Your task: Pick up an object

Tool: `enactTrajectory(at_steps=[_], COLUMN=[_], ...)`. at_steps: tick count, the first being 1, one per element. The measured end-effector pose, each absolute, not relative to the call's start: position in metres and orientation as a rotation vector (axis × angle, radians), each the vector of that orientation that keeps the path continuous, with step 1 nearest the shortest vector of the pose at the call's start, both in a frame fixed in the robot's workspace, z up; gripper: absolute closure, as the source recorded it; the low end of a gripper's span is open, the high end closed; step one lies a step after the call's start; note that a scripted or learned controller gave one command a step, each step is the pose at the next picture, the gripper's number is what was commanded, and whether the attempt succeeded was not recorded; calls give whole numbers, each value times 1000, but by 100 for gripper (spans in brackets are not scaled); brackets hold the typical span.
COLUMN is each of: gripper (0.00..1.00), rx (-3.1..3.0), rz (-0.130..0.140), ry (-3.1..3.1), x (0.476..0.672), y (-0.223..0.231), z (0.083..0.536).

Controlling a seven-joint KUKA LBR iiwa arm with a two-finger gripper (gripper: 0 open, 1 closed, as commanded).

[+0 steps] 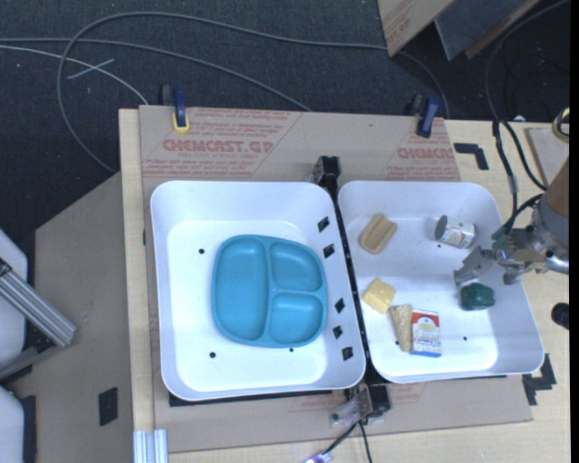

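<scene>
A dark carpeted floor [81, 99] surrounds the surface [271, 136], a tan printed board held by two blue clamps [181, 113] at its far edge. Thin grey cables [109, 54] loop over the carpet. A cardboard box [412, 20] sits at the top right.

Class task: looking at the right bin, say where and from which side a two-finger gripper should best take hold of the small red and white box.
Probably from above, closing across the short width of the red and white box. It lies flat, its long side running toward the bin's front. A tan block touches its left edge, so a finger has little room there.
</scene>
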State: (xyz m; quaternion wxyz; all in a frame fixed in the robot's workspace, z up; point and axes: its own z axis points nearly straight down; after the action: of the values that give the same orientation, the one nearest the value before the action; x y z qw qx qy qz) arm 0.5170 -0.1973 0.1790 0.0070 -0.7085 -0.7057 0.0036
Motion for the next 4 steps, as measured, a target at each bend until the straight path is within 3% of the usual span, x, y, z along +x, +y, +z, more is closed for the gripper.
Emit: enactTrajectory(at_steps=[1, 3, 4], gripper=[0, 0, 100], rx=[-2220, -2242, -2256], rz=[0, -5, -12], ry=[-2221, -2238, -2246], x=[521, 523, 527], y=[-197, -206, -210], z=[186, 100, 118])
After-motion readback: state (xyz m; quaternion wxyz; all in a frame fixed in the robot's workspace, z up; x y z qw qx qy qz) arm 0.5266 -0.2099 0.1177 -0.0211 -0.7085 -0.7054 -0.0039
